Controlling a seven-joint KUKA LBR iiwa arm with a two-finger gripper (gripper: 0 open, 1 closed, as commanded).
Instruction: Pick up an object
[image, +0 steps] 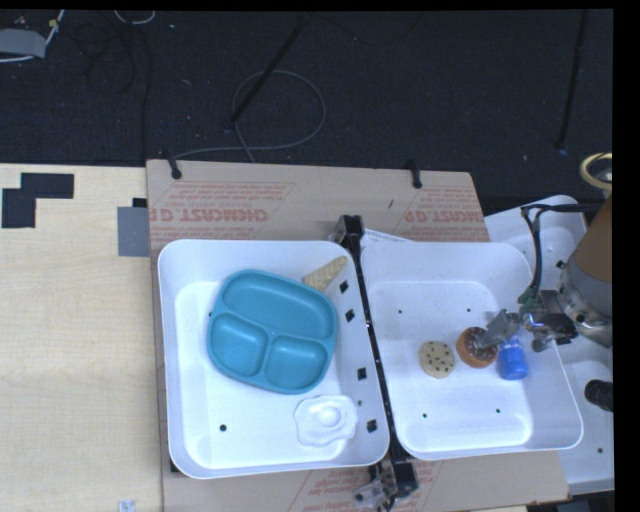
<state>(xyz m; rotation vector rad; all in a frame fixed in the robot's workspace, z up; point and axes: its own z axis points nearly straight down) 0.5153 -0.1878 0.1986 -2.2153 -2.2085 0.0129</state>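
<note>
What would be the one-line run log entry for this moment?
gripper over right bin, at brown round piece | grasp not confirmed | cookie, blue piece beside | blue tray in left bin

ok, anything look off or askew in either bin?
Mostly tidy. One oddity: a tan wedge in the left bin is partly tucked under the far rim of the blue divided plate. The plate itself sits skewed to the bin walls. In the right bin, nothing is spilled; the claw is by the brown round piece.

Cardboard sheet (300, 205) under bins, red "CHEMC..." print, upside down, partly legible
</note>
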